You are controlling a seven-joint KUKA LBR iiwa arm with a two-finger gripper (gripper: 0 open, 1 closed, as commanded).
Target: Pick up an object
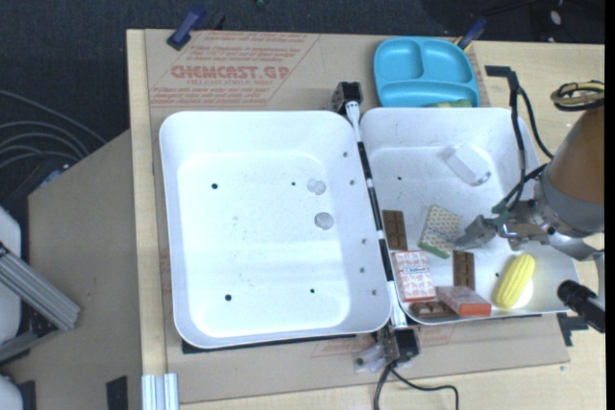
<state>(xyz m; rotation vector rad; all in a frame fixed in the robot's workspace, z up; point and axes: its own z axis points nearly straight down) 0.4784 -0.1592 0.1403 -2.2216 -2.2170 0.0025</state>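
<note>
The right bin (413,134) holds several objects. A yellow corn cob (514,280) lies near its front right corner. A white block (468,163) sits toward the back. A green patterned pad (440,228) lies in the middle, with a brown bar (394,228) to its left. At the front are a red and white box (413,274), a second brown bar (463,268) and an orange block (462,303). My gripper (488,230) hangs low over the bin, just right of the patterned pad and above the corn cob. Nothing shows in its grasp.
The left bin (192,206) has two small grey discs (320,205) near its right side. A blue divided tray (426,72) stands behind the right bin. Black cables (519,115) run along the right bin's far right edge.
</note>
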